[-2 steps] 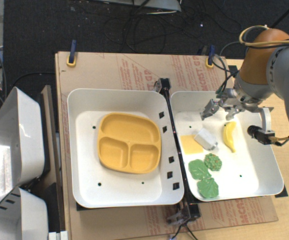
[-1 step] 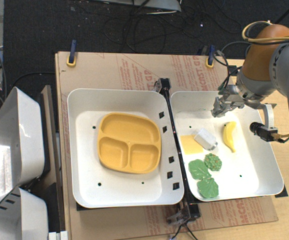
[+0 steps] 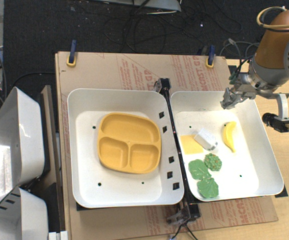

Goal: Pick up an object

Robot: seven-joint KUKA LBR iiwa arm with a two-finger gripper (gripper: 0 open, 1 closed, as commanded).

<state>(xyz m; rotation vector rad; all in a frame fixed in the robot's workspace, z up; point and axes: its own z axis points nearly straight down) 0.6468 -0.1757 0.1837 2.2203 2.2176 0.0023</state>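
The left bin (image 3: 79, 134) held a yellow compartment tray (image 3: 129, 142), which lay near the bin's middle with bare white floor on every side of it. The right bin (image 3: 264, 159) carried the smaller things, gathered toward its left and centre: a flat yellow square (image 3: 189, 144) just beside the dividing wall, a small white block (image 3: 205, 138) touching the square's upper right corner, three green pieces (image 3: 205, 173) in a loose column running down toward the near rim, and a yellow banana (image 3: 229, 135) standing apart to the right. The banana's long axis ran from the far rim toward the near one, slightly curved. Open floor lay to its right and below it. The gripper (image 3: 229, 99) hovered over the bin's far rim, above the banana and clear of it, holding nothing; whether its fingers were spread could not be told.
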